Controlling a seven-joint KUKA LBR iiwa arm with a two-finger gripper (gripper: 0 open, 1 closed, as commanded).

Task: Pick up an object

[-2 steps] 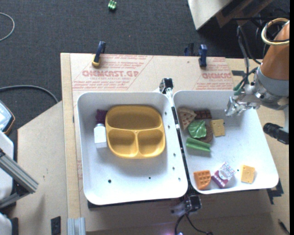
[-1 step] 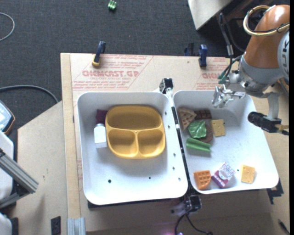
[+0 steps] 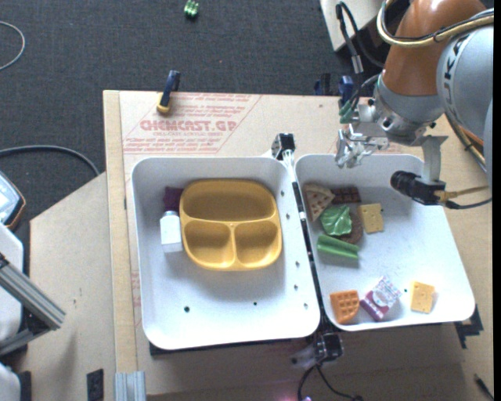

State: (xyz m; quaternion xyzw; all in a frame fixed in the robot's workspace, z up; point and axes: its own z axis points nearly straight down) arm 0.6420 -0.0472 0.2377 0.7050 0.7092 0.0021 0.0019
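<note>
Glossy yellow divided tray (image 3: 229, 224), ridged orange waffle (image 3: 344, 305), white bins (image 3: 235, 325)

Below me, a board (image 3: 196, 125) printed in red lettering lies under the bench's far side, a yellow-and-blue clamp (image 3: 167, 92) gripping its far edge. Dark carpet (image 3: 94, 47) stretches beyond it, where a small green item (image 3: 191, 9) sits. A black cable (image 3: 55, 153) curves across the floor at left.
</note>
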